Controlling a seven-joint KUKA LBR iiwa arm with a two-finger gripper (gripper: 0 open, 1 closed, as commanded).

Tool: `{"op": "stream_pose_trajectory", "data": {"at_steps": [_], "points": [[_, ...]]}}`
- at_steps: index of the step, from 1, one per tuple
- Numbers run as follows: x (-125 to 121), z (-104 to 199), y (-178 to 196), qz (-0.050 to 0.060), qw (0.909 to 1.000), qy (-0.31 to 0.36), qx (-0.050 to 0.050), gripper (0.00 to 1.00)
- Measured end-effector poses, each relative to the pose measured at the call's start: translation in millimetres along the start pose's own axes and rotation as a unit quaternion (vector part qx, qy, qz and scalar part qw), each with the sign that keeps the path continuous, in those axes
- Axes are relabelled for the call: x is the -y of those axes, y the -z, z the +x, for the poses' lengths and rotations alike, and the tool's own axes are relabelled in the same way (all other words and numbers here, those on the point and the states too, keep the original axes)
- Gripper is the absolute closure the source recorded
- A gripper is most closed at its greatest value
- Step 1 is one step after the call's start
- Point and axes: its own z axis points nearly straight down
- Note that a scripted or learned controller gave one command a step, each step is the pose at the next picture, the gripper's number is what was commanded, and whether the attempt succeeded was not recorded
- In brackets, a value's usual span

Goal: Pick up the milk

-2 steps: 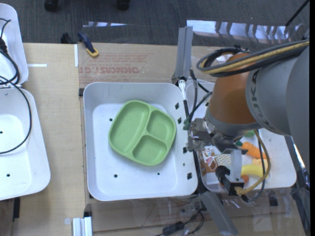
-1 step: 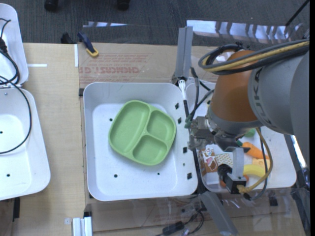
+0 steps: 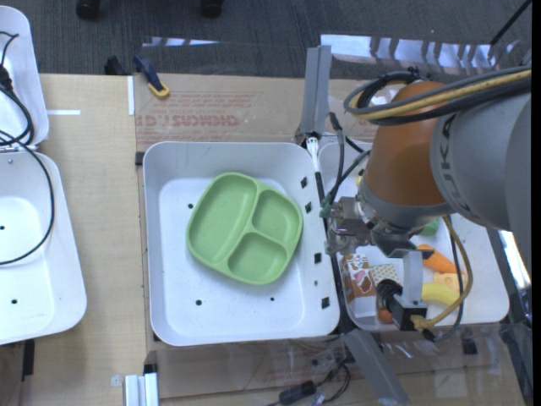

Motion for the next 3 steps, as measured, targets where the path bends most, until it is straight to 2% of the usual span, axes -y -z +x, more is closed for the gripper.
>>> {"op": "stream_pose_trajectory", "data": {"at_steps": [1,2,3], "points": [[-1,-1,8,0.001,1.0000,0.001,0.001,1.00],[-23,2,-1,-0.005,0.9896,0.144,-0.004,1.00],[-23,1,7,-0.004,0.9897,0.143,-0.003,1.00]]}}
